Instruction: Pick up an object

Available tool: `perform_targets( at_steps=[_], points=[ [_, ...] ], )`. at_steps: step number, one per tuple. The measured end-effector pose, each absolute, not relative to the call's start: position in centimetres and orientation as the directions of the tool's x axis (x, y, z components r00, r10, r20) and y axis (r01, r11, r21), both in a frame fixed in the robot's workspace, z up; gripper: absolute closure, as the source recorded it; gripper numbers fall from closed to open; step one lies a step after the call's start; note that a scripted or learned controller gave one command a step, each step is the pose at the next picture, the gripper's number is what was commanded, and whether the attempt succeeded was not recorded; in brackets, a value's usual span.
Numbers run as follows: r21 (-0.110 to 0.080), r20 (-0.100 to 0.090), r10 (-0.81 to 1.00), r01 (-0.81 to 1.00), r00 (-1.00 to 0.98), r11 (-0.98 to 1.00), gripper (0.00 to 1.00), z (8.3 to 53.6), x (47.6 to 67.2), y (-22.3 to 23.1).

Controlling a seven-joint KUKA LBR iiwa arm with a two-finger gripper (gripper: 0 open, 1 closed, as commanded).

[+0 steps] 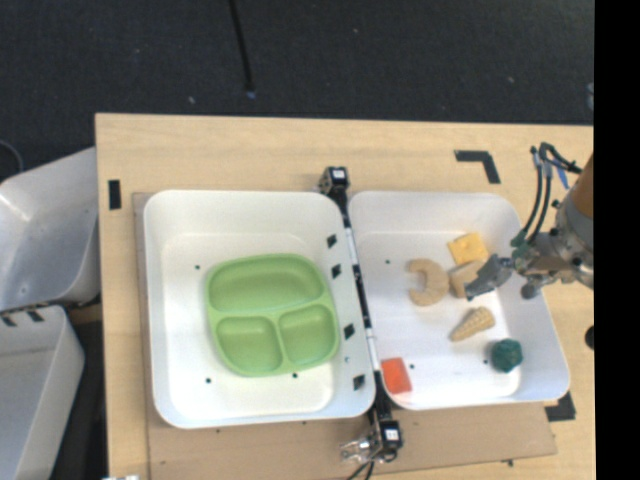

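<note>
- Gripper [487, 276]: entering from the right edge, low over the right bin [440, 388]; dark finger ends aimed left, toward the cluster of pieces.
- State of the tool: impossible to tell whether spread or closed; nothing visibly caught between the ends.
- Nearest candidate: tan block [462, 282], touching or just left of the tool tip, partly covered by it.
- Beside that, further left: tan curved piece [428, 280], a C-shape opening upward, near the tan block.
- Above the tip: yellow block [467, 247], near but apart.
- Below the tip: tan wedge [472, 323], long axis slanting from lower left to upper right, thin end at lower left.
- Lower right: green ball [505, 354]; at the bin's lower left corner: orange block [396, 375], well apart from the tool.
- Left bin [170, 368]: bearing a green divided plate [271, 313], not part of the reach.
- Deciding relation, as a judgement: target lying immediately left of the tip, so only a short descent and closure needed; crowding by the curved piece a likely cause of a missed grasp.
</note>
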State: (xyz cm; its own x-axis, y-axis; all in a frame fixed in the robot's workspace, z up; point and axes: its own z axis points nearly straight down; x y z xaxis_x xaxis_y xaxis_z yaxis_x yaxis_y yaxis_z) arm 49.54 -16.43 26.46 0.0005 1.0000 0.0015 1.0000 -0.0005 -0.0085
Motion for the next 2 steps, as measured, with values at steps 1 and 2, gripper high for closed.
perform_targets(
  at_steps=[1, 2],
  points=[
    [0.002, -0.001, 1.000, 1.000, -0.002, 0.002, 0.00, 27.0, 49.7, -16.4],
    [-0.005, 0.000, 1.000, 1.000, 0.001, -0.001, 0.00, 20.9, 49.3, -17.1]
  ],
)
